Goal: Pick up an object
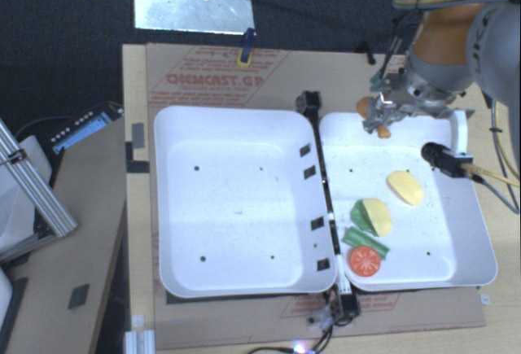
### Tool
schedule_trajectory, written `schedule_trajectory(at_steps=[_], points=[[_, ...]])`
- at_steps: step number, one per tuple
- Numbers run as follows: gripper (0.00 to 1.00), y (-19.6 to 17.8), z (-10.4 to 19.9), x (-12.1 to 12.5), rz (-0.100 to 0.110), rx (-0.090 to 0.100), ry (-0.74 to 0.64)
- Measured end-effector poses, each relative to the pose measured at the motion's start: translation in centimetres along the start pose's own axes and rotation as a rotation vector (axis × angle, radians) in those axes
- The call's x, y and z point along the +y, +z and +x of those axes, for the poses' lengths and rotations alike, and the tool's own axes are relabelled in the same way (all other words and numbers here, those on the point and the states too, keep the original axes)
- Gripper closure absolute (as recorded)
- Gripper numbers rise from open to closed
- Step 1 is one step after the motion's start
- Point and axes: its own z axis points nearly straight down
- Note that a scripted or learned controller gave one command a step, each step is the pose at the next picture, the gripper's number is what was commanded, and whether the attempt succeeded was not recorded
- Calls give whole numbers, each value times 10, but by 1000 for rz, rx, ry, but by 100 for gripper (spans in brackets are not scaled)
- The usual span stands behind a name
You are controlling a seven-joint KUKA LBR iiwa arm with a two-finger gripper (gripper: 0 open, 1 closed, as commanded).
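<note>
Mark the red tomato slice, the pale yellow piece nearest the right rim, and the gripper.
red tomato slice (365, 261), camera view, centre of its red face.
pale yellow piece (405, 187), camera view, middle of its top.
gripper (381, 124), camera view, at its fingertips, beside an orange object.

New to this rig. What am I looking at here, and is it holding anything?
One camera looks down at a slant on two shallow white bins. The grey and orange machine on the right is a robot arm; its gripper hangs over the far edge of the right bin. An orange object sits right by the gripper, but whether it is held is unclear. In that bin lie a yellow piece, a yellow and green piece and a red tomato-like toy. The left bin sits beside it.
</note>
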Motion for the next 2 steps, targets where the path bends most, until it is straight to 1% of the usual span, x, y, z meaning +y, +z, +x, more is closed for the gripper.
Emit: schedule_trajectory(at_steps=[1,2], points=[[100,-12,-111,18,-4,-4,6],[100,-23,-104,19,-5,-1,-6]])
